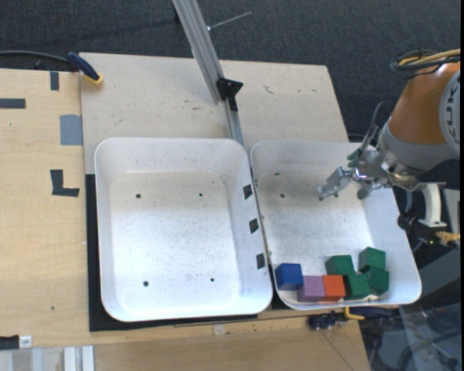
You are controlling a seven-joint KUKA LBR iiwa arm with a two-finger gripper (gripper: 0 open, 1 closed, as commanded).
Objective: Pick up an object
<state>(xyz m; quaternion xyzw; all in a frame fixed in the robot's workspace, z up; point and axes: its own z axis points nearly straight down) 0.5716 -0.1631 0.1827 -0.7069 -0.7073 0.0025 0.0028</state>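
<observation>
Gripper hovering over right bin, blocks not yet reached

Gripper sits above the upper middle of the right bin, nothing between its fingers; whether they are apart or together is too small to tell. Arm comes in over the bin's right rim, orange band showing. Bare bin floor lies under the gripper.

Blocks all crowd the near edge of the right bin, toward its near right corner: blue block leftmost, purple block just beside it, orange block touching that, then a clump of green blocks tight together at the right end. All are well apart from the gripper. Left bin has no objects in it.

Judgement: step in hand is the approach. Best target is likely the blue block, since its left side is free; the green ones are packed and close to the rim, so fingers could jam against neighbours or the wall. Travel toward the near edge, align fingers across the free faces, descend straight, close only once the block is between them
</observation>
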